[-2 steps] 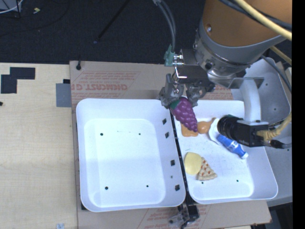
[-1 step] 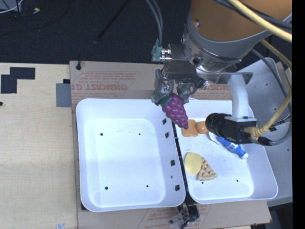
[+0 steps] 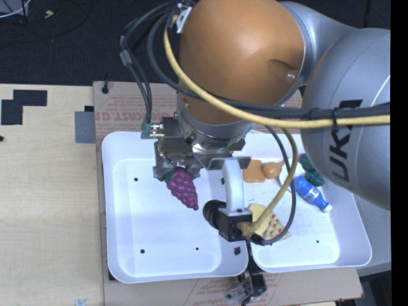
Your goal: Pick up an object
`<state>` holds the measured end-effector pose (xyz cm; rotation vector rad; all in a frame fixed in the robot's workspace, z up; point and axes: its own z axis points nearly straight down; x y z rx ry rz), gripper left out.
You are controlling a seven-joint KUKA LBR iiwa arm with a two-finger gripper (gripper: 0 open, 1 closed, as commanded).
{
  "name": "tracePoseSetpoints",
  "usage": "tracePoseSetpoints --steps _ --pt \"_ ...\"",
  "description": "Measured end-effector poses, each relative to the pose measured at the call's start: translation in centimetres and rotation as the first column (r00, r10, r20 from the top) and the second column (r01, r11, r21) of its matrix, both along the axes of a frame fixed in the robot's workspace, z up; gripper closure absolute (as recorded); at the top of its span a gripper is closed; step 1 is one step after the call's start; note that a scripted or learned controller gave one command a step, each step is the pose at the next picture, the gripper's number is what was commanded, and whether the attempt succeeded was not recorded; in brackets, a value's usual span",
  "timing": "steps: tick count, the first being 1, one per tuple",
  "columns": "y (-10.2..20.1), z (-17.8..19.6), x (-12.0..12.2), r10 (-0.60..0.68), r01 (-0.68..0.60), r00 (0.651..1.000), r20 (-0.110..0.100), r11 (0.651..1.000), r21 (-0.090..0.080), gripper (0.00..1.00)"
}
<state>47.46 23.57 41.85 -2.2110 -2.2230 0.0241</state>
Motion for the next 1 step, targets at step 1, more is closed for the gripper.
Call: tracePoseSetpoints --steps 1 --pt "0.79 10.23 0.16 -0.002 0.002 1.0 0.021 1.0 0.01 1.0"
